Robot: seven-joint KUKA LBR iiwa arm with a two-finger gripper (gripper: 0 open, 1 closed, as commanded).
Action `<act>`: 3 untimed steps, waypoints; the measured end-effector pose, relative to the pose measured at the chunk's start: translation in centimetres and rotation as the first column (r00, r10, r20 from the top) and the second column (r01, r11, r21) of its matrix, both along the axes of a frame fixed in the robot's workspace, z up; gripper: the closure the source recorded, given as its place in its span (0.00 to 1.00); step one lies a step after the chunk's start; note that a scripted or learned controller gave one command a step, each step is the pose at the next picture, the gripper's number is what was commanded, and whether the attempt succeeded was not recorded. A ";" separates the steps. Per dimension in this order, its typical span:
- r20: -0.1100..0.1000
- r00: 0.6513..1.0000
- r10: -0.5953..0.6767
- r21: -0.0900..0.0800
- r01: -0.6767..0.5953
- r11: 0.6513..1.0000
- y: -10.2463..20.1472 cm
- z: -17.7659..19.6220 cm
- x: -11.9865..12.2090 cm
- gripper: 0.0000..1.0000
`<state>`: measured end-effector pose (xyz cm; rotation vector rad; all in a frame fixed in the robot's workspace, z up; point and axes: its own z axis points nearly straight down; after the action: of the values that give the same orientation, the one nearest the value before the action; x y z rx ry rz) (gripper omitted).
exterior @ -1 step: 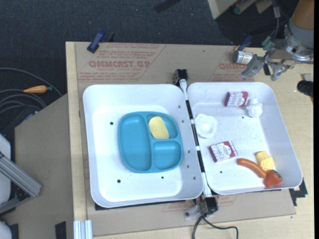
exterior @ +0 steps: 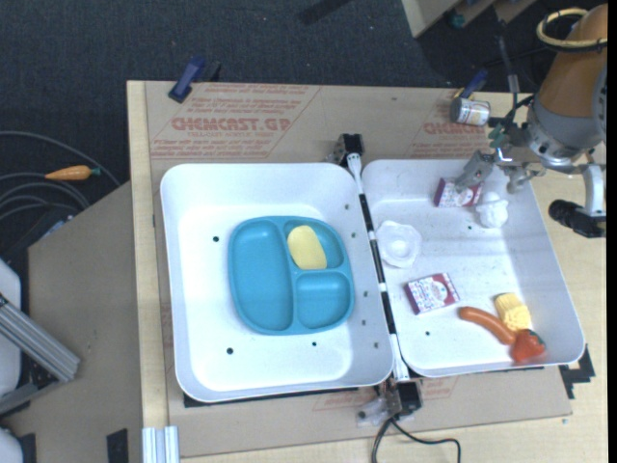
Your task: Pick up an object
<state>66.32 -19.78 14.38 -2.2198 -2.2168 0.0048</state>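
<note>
White crumpled wad (exterior: 492, 211) lies in the right bin (exterior: 569, 297), far corner, just below our tool (exterior: 501, 170); a maroon packet (exterior: 456, 194) sits to its left. Tool's state: we cannot tell.

Even, fairly bright overhead light falls across the bench (exterior: 241, 114), washing the white bins (exterior: 193, 258) nearly to glare on their floors. Shadows are soft and short. The floor beyond the bench's far edge is dim. The whole frame is slightly soft and grainy.
</note>
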 end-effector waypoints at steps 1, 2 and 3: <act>-0.002 1.000 0.002 0.001 -0.002 1.000 -0.1 -6.0 0.2 0.00; 0.001 1.000 0.004 -0.001 -0.004 1.000 -0.1 -4.8 0.3 1.00; 0.001 1.000 0.004 -0.001 -0.004 1.000 0.0 -4.8 0.3 0.00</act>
<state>66.65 -19.83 9.56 -2.2165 -2.2218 0.0052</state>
